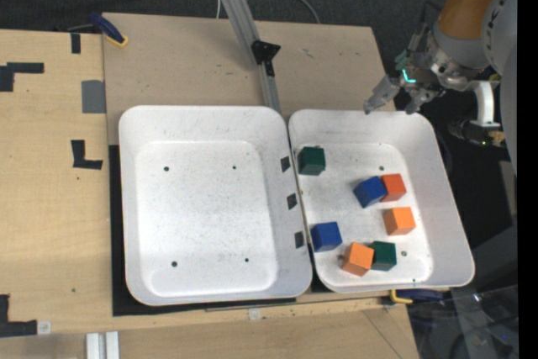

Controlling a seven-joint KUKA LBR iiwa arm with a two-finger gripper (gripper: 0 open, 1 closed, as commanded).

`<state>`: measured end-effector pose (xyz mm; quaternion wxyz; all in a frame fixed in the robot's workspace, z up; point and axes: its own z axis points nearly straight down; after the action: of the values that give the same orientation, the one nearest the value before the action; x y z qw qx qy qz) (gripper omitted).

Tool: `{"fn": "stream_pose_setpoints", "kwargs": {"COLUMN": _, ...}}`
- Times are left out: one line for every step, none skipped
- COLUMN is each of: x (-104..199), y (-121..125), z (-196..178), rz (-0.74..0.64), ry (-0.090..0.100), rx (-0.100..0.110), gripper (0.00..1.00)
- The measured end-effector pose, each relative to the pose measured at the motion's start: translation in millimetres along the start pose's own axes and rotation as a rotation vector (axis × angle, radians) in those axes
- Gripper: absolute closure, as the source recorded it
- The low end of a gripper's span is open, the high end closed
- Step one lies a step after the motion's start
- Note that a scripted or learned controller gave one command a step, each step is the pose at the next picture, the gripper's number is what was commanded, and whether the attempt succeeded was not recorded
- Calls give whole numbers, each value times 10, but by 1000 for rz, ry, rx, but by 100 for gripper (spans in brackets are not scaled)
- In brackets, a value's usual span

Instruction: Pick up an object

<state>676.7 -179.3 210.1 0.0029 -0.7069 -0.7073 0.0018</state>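
The right bin (437, 149) holds several small cubes: a dark green one (312, 160) at its upper left, a blue one (369, 192) touching an orange one (393, 186) in the middle, another orange one (399, 220) below them, a blue one (326, 235) at lower left, and an orange cube (358, 257) beside a dark green cube (384, 255) near the front. My gripper (390, 97) hovers over the bin's far right corner, its fingers spread open with nothing between them, well apart from every cube.
The left bin (134, 181) sits beside the right one on the wooden bench. A slanted metal pole (239, 8) rises behind the bins, with a clamp near their shared far edge. A blue and yellow clip (109, 29) lies at the bench's far left.
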Motion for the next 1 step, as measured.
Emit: {"fn": "stream_pose_setpoints", "kwargs": {"x": -1, "y": 10, "z": -38, "rz": -2, "ry": -3, "rx": -5, "gripper": 0}}
